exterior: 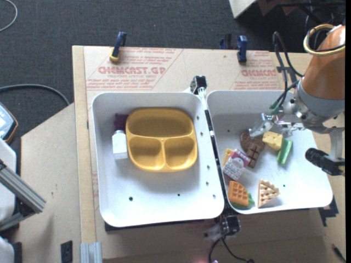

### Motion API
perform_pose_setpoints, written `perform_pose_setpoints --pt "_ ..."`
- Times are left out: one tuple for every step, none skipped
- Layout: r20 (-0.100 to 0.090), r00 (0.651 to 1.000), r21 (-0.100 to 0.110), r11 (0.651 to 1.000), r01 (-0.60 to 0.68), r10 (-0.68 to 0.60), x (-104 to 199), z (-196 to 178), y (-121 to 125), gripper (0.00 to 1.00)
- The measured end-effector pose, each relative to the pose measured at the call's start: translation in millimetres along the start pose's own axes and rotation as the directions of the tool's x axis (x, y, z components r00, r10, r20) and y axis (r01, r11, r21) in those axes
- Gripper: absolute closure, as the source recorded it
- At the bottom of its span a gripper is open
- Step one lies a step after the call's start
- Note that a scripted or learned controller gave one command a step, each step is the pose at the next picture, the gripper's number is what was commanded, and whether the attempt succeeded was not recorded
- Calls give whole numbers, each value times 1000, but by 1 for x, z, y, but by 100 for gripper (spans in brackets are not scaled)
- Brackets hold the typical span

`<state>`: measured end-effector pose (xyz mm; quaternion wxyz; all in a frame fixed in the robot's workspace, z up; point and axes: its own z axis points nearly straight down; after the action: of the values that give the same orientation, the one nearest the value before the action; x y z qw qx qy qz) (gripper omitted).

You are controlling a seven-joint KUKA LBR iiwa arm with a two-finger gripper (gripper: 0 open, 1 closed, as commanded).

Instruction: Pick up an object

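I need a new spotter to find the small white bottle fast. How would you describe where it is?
Start at the left white bin, the one holding the large yellow three-compartment plate. The small white bottle stands against that plate's left edge, with a dark purple item just behind it. It is the only white object in that bin, upright, boxy and capped.

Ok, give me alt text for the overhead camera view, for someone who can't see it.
A grey and orange robot arm reaches from the right, its gripper low over toy food in the right bin: cheese wedge, waffle, chocolate. The left bin holds a yellow divided plate and a small white bottle.
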<state>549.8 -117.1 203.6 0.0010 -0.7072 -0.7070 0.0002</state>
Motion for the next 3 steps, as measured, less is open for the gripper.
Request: perform_pose_setpoints --pt "-1 1000 6 1000 0 0 -2 45 -7 0" --pt "-2 1000 4 1000 0 0 -4 88 -13 0" --pt "-4 1000 -4 1000 1 -1 -3 115 -10 0"
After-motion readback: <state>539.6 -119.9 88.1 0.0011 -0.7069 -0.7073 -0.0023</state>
